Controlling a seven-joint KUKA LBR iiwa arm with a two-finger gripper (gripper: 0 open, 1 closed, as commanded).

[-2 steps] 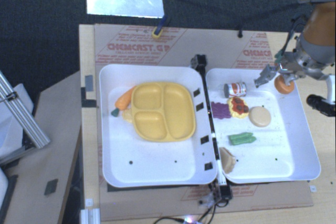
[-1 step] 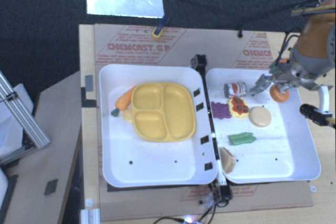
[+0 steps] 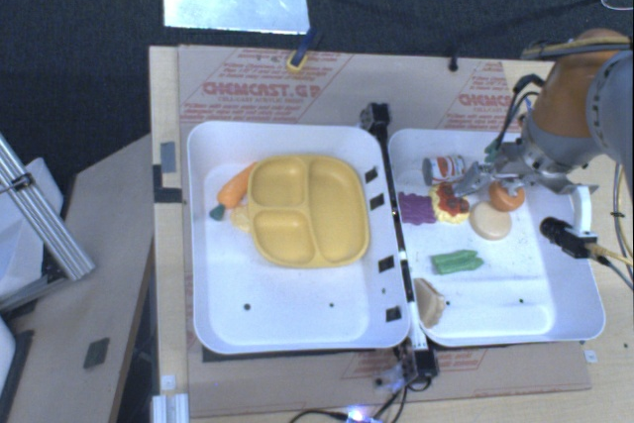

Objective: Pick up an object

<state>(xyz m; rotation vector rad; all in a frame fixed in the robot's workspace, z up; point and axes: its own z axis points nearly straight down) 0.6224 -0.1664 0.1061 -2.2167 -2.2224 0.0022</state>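
The gripper (image 3: pixel 482 175) hangs low in the right bin (image 3: pixel 570 312), over the red-and-yellow toy (image 3: pixel 451 206) beside the can (image 3: pixel 443 168); whether it grips anything, I cannot tell. An orange ball (image 3: pixel 506 197) sits just right.

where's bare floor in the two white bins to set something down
Left bin: the near strip below the yellow divided plate. Right bin: the near floor below the green pod. Crowded: the right bin's far half, around the small can, purple grapes and gripper.

The yellow tray (image 3: pixel 302 211) hides part of the carrot (image 3: pixel 234 185); the arm (image 3: pixel 584 104) is cut off at right.
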